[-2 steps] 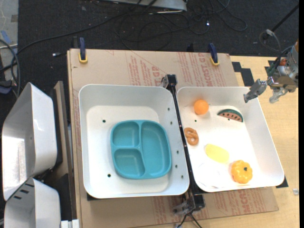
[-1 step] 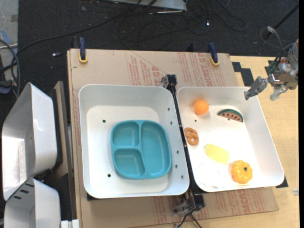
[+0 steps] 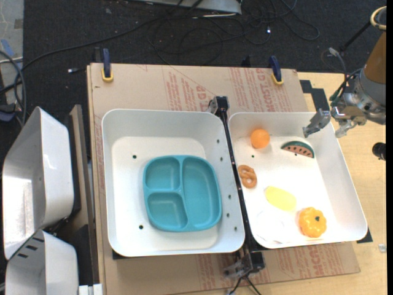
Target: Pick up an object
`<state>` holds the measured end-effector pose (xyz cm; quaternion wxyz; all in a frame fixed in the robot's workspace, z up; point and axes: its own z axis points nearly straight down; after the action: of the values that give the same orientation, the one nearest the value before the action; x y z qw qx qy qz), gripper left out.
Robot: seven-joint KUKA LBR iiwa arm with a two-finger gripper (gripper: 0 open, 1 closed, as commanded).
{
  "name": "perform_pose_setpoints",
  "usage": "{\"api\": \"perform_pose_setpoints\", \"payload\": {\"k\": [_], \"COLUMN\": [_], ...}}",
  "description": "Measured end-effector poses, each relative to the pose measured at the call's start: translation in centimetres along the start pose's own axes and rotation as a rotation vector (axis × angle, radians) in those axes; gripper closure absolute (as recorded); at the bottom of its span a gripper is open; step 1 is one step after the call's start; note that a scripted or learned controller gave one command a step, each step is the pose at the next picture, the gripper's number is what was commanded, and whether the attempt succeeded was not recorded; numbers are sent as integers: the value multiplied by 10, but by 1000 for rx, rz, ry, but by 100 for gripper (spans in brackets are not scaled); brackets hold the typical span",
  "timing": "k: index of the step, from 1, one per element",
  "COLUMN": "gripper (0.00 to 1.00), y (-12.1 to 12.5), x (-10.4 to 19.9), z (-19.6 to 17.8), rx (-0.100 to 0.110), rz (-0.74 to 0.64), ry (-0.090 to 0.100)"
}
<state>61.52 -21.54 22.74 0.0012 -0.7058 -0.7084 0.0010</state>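
The right bin holds an orange ball, a watermelon slice, a pretzel, a flat yellow piece and an orange pumpkin-like toy. My gripper hovers over the bin's far right corner, just up and right of the watermelon slice. It is open, with nothing between its fingers. The grey arm comes in from the right edge.
In the left bin lies a teal divided plate. A black clamp sits where the two bins meet at the back. White tubs stand off the bench to the left. Cables lie on the floor behind.
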Motion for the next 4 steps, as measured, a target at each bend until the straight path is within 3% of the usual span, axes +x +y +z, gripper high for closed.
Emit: {"api": "perform_pose_setpoints", "payload": {"k": [2, 3, 4], "gripper": [0, 100, 100], "y": [7, 9, 13], "x": [0, 0, 4], "z": [101, 86, 23], "rx": [0, -7, -10], "rz": [1, -1, 0], "ry": [0, -2, -3]}}
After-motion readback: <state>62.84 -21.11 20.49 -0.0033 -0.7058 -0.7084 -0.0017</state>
